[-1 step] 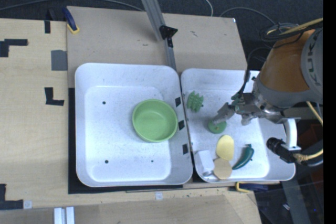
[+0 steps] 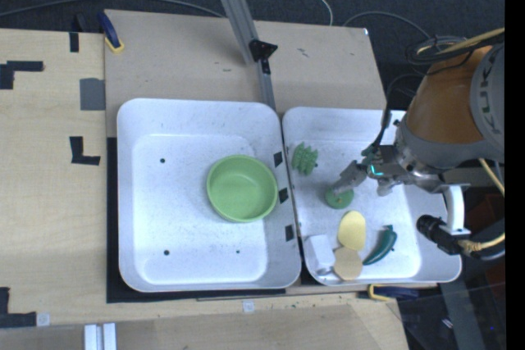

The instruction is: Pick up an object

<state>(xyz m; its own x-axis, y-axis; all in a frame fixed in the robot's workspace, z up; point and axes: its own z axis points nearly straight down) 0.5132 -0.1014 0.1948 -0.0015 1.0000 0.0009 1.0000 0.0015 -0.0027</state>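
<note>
Gripper (image 2: 361, 176): right of centre in the frame, low over the right bin (image 2: 410, 123), reaching in from the right edge under the orange-banded arm.
Fingers: whether they are spread or closed cannot be told; the wrist body hides most of them, and nothing can be seen held between them.
Nearest object: small dark green piece (image 2: 337, 197), just below and left of the gripper, close to it; contact cannot be confirmed.
Other objects in right bin: spiky green piece (image 2: 305, 158) toward the upper left of that bin; yellow lemon-like piece (image 2: 352, 229), tan round piece (image 2: 348, 264) and dark green pepper-shaped piece (image 2: 381, 246) clustered at the lower part.
Left bin (image 2: 139, 176): holds a light green bowl (image 2: 241, 188) near its right side.
Worktop (image 2: 180, 61): pale board behind both bins, upper middle of the frame.
Handling, judged: the small dark green piece looks like a light, stiff plastic toy, likely smooth and apt to roll or skid away if pinched off-centre.
Where to grip, judged: across its narrower width, straight down, centred.
Risk, judged: nudging it toward the bin wall instead of closing on it.
</note>
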